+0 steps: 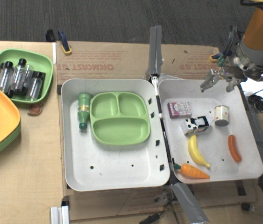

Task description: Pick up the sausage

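The sausage [234,148] is a short orange-red link lying near the right wall of the right bin [250,164]. It lies free, with nothing touching it. My gripper [219,84] hovers over the bin's far right corner, well beyond the sausage, its two fingers spread apart and nothing between them. The orange-banded wrist rises above it at the view's upper right.
The right bin also holds a pink box [180,108], a black-and-white toy [196,124], a small can [221,115], a banana [197,152] and a carrot [194,171]. The left bin has a green divided plate [120,118] and a green bottle [83,110].
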### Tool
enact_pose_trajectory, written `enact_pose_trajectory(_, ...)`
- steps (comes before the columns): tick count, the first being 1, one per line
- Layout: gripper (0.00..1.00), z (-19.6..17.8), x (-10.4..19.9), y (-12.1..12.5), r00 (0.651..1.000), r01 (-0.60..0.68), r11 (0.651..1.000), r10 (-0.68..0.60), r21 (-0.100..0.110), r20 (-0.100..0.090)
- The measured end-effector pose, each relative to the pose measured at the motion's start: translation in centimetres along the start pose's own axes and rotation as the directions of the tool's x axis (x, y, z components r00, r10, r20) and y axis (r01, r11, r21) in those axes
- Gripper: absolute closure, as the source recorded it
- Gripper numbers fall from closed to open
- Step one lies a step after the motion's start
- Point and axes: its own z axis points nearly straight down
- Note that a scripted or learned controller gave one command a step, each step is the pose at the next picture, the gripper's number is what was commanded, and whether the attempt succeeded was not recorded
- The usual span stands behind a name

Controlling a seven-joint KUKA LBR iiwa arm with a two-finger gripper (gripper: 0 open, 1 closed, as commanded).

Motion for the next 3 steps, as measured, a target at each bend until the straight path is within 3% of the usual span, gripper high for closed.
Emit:
enact_pose_trajectory(1, 0.0, 13.1, -0.4, 3.3, 0.928, 0.374, 0.928, -0.374, -0.004, 0.002)
enact_pose_trajectory(2, 1.0, 12.1, -0.5, 3.3, 0.929, 0.37, 0.929, -0.37, -0.006, 0.002)
enact_pose_trajectory(3, 1.0, 14.5, -7.8, 3.3, 0.923, 0.384, 0.923, -0.384, -0.005, 0.004)
